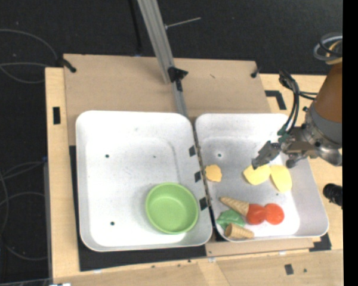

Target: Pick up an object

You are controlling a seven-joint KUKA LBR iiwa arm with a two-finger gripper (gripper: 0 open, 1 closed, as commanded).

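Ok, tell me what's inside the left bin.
The left bin holds a single green bowl near its front right corner. The bin floor beneath the bowl is covered.

Both bins look like smooth white plastic, faintly speckled and semi-matt. The bowl, at 6 o'clock in the left bin, is smooth green plastic with a soft sheen. The red tomatoes, at 5 o'clock in the right bin, look glossy plastic. The bench is matt tan board. The pole at 12 o'clock is brushed grey metal.
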